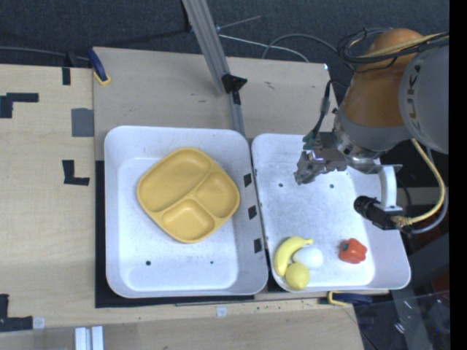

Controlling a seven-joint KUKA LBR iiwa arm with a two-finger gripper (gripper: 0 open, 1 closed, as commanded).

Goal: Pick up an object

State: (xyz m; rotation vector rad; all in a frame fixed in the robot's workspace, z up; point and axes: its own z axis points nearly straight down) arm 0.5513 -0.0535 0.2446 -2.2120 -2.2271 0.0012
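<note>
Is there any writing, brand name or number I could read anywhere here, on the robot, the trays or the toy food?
None can be read.
The grey arm has a curved dark mark on its side, perhaps part of a logo, too cut off to read.
The yellow divided plate, banana, white egg, lemon and red pepper bear no text.
The black tape marks on the bench are shapes, not letters.

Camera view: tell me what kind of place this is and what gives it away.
Probably a robot lab's pick-and-place test bench, not a kitchen. Two shallow white bins sit side by side on a taped wooden bench. A grey arm's hand hangs over toy-like food: a banana, a red pepper.
</note>
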